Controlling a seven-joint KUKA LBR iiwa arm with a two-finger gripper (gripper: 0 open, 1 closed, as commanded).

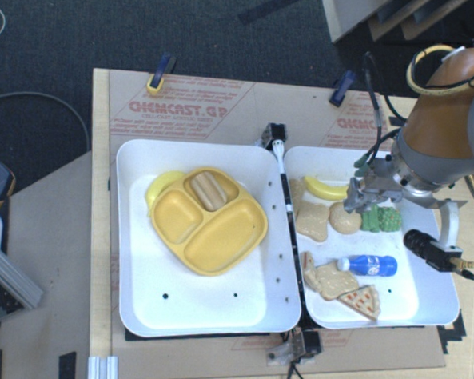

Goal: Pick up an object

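Observation:
The right bin [427,304] holds a yellow banana [323,188], a flat tan piece [312,224], a round tan piece [345,222], a green toy vegetable [382,220], a blue bottle [371,266] lying on its side, tan crackers [327,280] and a pizza slice [365,302]. My gripper [363,202] hangs low in this bin's far half, right over the spot where the round tan piece meets the green vegetable. The wrist hides its tips, and I see nothing lifted.
The left bin [131,250] carries a yellow divided plate [218,238] with a brown bun [209,191] in its far compartment. A black divider [287,228] runs between the bins. A black part of the arm [429,248] sticks out over the right bin's right side.

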